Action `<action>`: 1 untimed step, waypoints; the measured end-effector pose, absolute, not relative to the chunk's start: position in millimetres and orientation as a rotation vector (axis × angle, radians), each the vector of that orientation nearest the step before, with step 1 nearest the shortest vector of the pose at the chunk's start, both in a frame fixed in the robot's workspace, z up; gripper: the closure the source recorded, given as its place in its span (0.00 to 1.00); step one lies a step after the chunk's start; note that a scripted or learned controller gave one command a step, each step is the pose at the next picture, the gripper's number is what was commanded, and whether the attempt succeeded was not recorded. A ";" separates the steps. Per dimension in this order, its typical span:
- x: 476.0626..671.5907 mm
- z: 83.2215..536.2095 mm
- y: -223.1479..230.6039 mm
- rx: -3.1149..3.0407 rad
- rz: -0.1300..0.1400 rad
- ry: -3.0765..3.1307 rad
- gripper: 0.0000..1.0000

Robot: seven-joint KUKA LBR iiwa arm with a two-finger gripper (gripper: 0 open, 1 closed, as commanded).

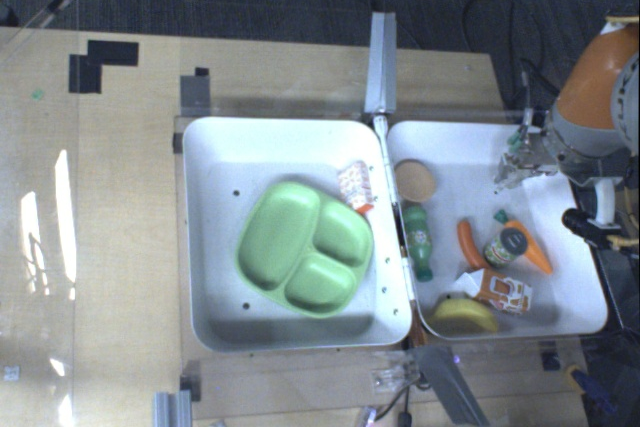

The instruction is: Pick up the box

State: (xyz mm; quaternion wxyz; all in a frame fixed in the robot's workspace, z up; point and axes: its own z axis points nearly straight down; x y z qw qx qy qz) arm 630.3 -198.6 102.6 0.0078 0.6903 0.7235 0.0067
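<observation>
Orange-printed box [503, 293] lay partly tucked under a bottle [503, 247] and banana [464, 314]. Gripper [516, 165] hovered well apart — its state was too blurred to tell.

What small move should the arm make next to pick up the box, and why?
Probably carry the gripper toward the view's bottom until it is over the box. The gripper is near the right bin's top wall, while the box lies low, between the banana and the bottle.
</observation>
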 end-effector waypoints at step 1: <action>643.1 245.1 -165.9 2.408 0.008 2.006 1.00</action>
